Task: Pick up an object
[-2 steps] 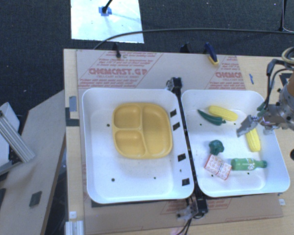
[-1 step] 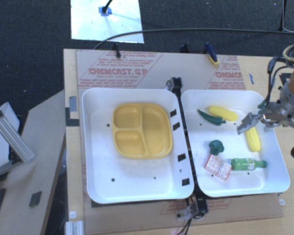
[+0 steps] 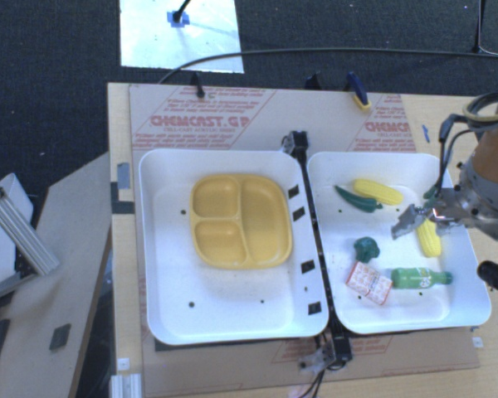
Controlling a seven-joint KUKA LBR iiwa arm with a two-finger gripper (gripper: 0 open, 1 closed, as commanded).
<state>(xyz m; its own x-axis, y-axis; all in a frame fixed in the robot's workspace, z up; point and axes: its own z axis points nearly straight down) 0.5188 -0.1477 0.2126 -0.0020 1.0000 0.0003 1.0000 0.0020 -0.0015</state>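
My gripper (image 3: 422,220) hangs low over the right bin (image 3: 463,309), near its right side, at the end of the grey arm with the orange band. A small yellow corn-like piece (image 3: 430,240) lies just beneath and beside it; I cannot tell whether they touch. Further left in the same bin lie a yellow corn cob with a green husk (image 3: 372,193), a dark green broccoli piece (image 3: 366,248), a red and white packet (image 3: 368,283) and a green bottle (image 3: 420,279) on its side.
The left bin (image 3: 162,305) holds a yellow divided plate (image 3: 239,220). A black divider strip (image 3: 307,222) runs between the bins. Cables cross the bench behind them, and a blue clamp (image 3: 358,90) sits at the back edge.
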